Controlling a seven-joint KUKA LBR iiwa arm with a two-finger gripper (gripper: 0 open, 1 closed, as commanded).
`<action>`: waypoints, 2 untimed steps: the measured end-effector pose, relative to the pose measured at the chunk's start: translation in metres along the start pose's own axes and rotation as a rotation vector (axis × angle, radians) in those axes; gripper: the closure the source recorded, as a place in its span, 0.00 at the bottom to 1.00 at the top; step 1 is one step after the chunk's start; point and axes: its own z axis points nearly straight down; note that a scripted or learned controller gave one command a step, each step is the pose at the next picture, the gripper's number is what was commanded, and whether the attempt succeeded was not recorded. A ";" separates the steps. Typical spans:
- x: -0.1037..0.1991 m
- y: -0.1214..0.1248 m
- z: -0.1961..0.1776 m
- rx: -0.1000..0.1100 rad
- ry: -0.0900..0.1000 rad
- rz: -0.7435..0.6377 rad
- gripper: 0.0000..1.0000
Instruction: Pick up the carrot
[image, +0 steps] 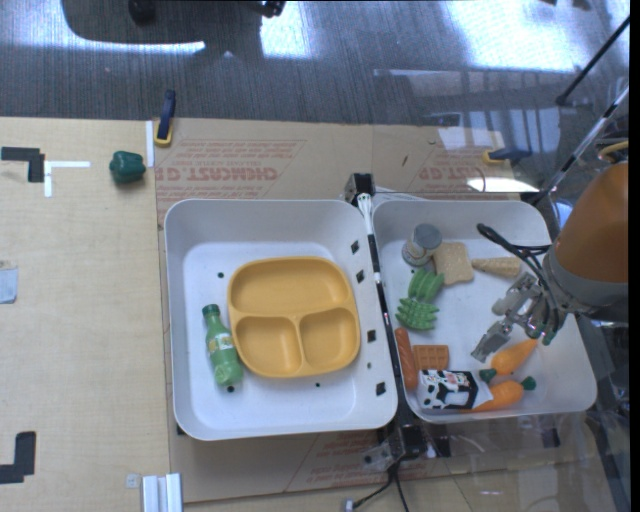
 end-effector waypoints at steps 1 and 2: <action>-0.001 -0.056 0.031 -0.002 -0.002 0.352 0.00; -0.003 -0.054 0.022 -0.005 -0.007 0.354 1.00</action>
